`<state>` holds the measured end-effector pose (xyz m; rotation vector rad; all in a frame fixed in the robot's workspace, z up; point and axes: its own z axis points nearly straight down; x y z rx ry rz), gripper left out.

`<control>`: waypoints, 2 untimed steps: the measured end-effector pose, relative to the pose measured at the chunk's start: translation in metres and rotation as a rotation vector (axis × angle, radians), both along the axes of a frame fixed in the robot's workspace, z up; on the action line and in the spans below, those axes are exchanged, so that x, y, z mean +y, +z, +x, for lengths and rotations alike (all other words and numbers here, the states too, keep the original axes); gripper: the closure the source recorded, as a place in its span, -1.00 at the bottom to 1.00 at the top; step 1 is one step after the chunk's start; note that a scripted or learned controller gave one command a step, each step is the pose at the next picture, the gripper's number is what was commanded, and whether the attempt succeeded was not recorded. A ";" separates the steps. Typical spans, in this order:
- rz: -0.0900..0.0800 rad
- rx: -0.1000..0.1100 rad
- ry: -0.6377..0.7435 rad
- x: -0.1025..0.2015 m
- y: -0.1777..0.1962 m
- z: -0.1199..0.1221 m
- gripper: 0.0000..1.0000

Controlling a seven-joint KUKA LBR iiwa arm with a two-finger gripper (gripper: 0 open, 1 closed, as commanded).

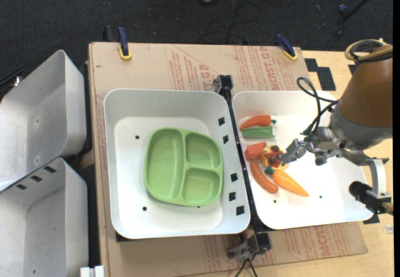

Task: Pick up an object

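Here the gripper [292, 152] hangs low in the right bin [325, 210], just beside the toy vegetables. I cannot tell how its claw stands. The pile holds an orange carrot [291, 182], a red pepper [263, 177] and a green piece [258, 132]. The green plate [184, 167] sits in the left bin [125, 144], well apart from the pile.

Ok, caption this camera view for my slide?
Gripper reaches toy vegetables in right bin; green plate in left bin.
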<state>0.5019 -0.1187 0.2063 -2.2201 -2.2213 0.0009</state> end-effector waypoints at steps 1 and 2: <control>0.001 0.004 -0.002 0.001 -0.064 -0.002 -1.00; 0.006 -0.003 -0.001 0.003 -0.112 0.001 -1.00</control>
